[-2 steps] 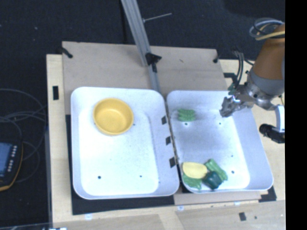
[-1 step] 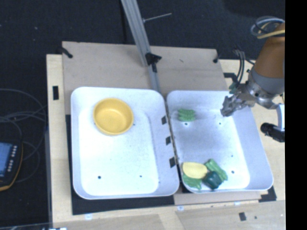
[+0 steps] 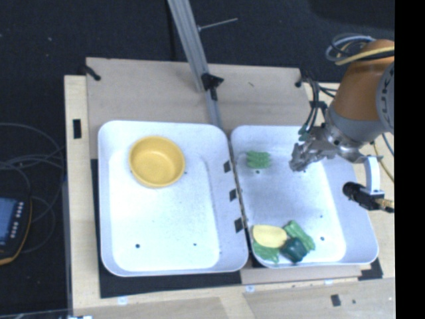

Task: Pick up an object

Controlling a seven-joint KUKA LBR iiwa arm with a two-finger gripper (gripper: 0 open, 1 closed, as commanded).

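Hovering our gripper [image 3: 302, 159] over the right bin [image 3: 332, 198] near its far edge, finger state unclear, we should centre over the green piece [image 3: 257, 158] before descending.

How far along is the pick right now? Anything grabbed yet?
Done: the gripper is over the right bin, near its far end. In hand: nothing visible between its fingers. The small green piece lies on the bin floor beside it, while the yellow piece and other green pieces sit in the near corner. The yellow bowl rests in the left bin. Left: grasp and lift something.
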